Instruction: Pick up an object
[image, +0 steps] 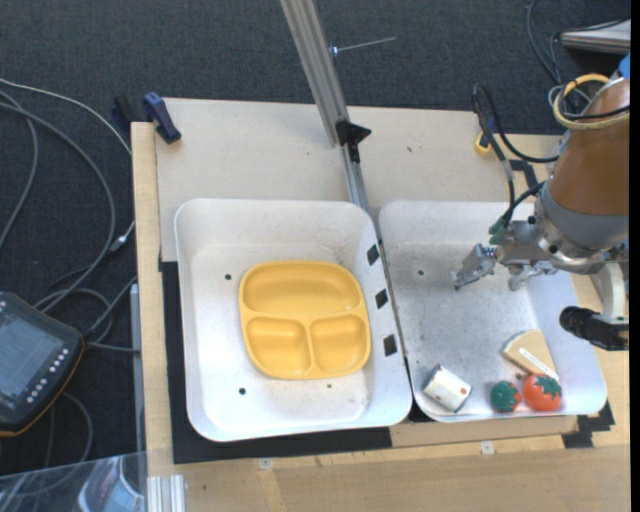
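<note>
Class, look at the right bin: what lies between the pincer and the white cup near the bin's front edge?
Nothing: in the camera view, bare speckled bin floor separates the pincer from the white cup.

Yellow divided plate (304, 319): three compartments, one long at far side, two smaller at near side; lies flat, upright, centre of left bin (200, 300).

Right bin (430, 330), near edge, four items in loose row:
- White cylindrical object (447, 388), on its side, near left corner.
- Small green item (505, 396), touching or just beside tomato.
- Red tomato (543, 392), green top.
- Tan wedge (530, 352), flat, just behind tomato.
</note>
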